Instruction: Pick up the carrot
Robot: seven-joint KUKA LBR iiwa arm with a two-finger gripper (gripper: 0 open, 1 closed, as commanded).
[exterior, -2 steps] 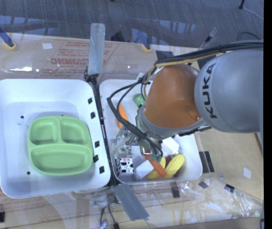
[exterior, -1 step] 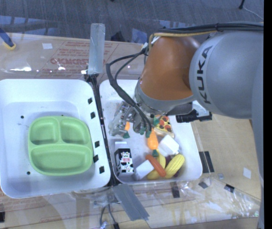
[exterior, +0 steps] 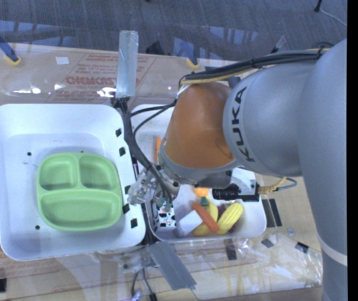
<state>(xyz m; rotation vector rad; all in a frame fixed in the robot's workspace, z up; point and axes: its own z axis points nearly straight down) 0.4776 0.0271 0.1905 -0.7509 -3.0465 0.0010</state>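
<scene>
Fig.: I'm hovering my pincer (exterior: 146, 192) at the right bin's (exterior: 254, 227) left wall; can't tell its state. Carrot (exterior: 206, 216) is lying w/ corn (exterior: 230, 216) and other food, tightly packed. Risk: I'm grabbing a neighbour or the wall instead.

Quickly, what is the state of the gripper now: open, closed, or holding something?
Gripper: cannot be told; it sits low at the right bin's left side, apart from the carrot.
</scene>
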